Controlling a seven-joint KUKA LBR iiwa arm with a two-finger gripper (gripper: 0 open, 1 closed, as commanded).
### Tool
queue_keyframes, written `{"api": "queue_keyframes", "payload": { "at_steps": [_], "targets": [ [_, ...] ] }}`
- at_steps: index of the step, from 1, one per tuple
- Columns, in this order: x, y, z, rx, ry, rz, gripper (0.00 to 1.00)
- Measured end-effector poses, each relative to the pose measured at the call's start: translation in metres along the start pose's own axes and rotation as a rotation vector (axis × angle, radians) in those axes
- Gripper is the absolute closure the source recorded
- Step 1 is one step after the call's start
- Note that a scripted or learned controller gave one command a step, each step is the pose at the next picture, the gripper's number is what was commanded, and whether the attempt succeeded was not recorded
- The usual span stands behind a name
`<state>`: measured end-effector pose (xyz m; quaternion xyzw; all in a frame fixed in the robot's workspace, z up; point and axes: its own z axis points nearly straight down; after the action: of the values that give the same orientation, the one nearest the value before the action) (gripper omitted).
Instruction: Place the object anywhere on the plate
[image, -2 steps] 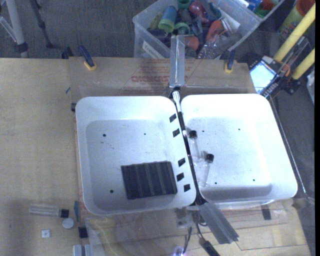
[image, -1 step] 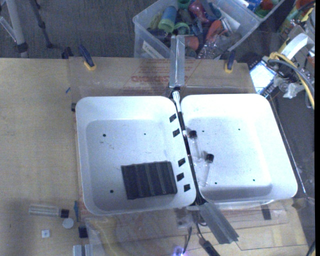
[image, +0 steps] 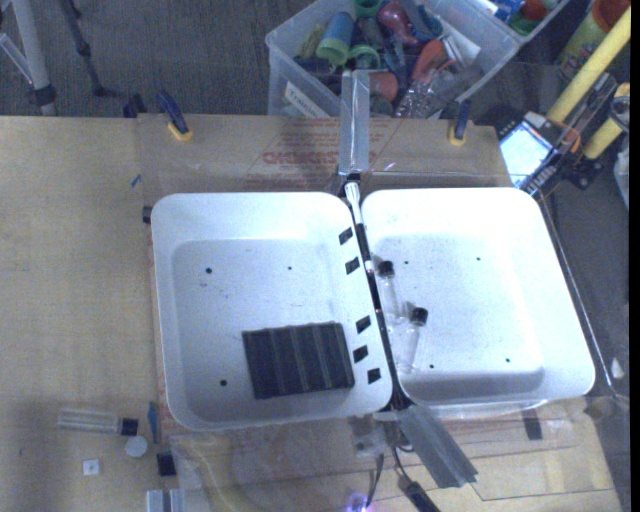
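A dark grey ribbed rectangular plate (image: 298, 360) is seen flat in the left shallow white bin (image: 190, 235), near its front. A small clear object w/ black cap (image: 410, 318) is seen in the right white bin (image: 520, 230), well apart from the plate; transfer is judged not yet done, pick and place remaining.

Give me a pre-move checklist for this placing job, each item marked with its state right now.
1. Plate located: ok. The dark ribbed plate lies flat in the left bin, near its front wall.
2. Plate surface free to receive: ok, nothing rests on it.
3. Object located: cannot tell for sure. Small clear pieces with black caps lie in the right bin by the divider; too small to identify.
4. Object apart from the bin wall: not ok, it sits close to the divider.
5. Path across the divider: ok, nothing stands above it.
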<state>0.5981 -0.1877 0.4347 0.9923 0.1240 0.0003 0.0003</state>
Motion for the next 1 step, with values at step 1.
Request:
{"api": "queue_keyframes", "payload": {
  "at_steps": [1],
  "targets": [
    [0.0565,-0.0354,0.0524,0.003,-0.002,0.049,1.00]
  ]
}}
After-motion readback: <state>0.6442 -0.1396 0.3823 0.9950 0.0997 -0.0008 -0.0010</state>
